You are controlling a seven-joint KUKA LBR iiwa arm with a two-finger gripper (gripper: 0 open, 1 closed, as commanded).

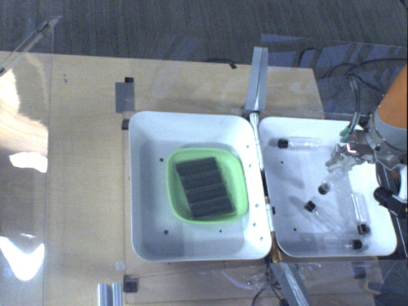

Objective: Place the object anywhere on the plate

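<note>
Pale wood makes up the surface (76,190), with strong glare across its left part and a small dark block (129,80) near the upper left corner of the left bin (143,234). That white bin holds a square lime-green plate (237,171) near its middle, and a dark grey ribbed slab (204,187) lies inside the plate, turned slightly off the plate's edges. A grey metal bar (257,78) stands at the far end of the seam between the two bins. The right bin (284,234) carries several clear plastic tubes with black caps: one tube (298,143) lies along the far side, another tube (359,213) lies near the right wall, and a further capped piece (355,243) sits at the near right corner. A small loose black cap (310,206) rests near the bin's middle, well apart from the plate. The pincer (333,171) reaches in from the right over the right bin, its clear fingers pointing down and left toward a short capped tube (324,188) just below it; whether the fingers are apart or together cannot be told. Behind it rises the grey arm with its orange band (392,107).
</note>
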